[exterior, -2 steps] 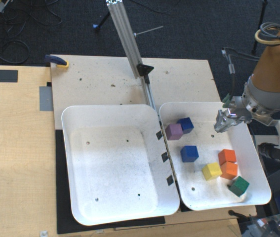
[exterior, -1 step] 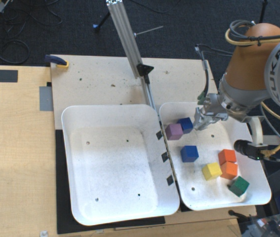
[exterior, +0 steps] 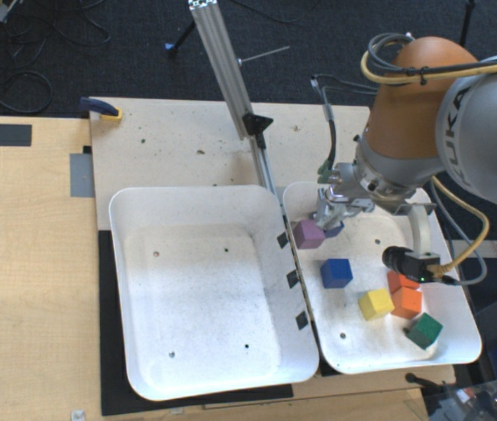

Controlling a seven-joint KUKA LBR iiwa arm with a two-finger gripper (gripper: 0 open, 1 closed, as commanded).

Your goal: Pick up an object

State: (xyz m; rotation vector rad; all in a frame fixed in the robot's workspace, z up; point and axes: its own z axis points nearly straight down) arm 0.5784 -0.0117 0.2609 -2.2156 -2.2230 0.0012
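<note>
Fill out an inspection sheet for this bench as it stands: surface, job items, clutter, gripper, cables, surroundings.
Surface: two shallow white bins, left bin and right bin, side by side on a pale bench.
Job's things: in the right bin, purple block at the gripper's tip; blue cube, yellow cube, orange cube and green cube on the floor.
Clutter: blue-and-yellow clamp at the bench's far edge.
Grippers: two-finger gripper low over the purple block; grip cannot be judged.
Cables: yellow hose looped over the arm; black cords on the carpet.
Surroundings: dark carpet, slanted aluminium rail.
</note>
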